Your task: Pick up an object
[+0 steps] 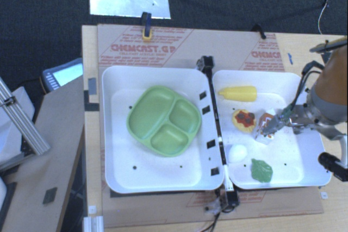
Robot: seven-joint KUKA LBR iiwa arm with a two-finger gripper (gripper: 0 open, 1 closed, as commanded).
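The right bin (288, 89) holds several toy foods. A yellow banana-like piece (238, 93) lies at its back, and a round pizza-like piece with red spots (244, 119) sits in the middle. A white egg (237, 153) rests at the front left, and a green leafy piece (261, 170) lies at the front. My gripper (266, 129) is low in this bin, just right of the pizza piece. A small orange and white thing (267, 118) shows right at its tip. The arm (326, 100) comes in from the right.
The left bin (117, 171) carries a green divided plate (163, 120). A black divider with clips (213, 117) runs between the two bins. A yellow clamp (147, 34) sits on the cardboard behind the left bin.
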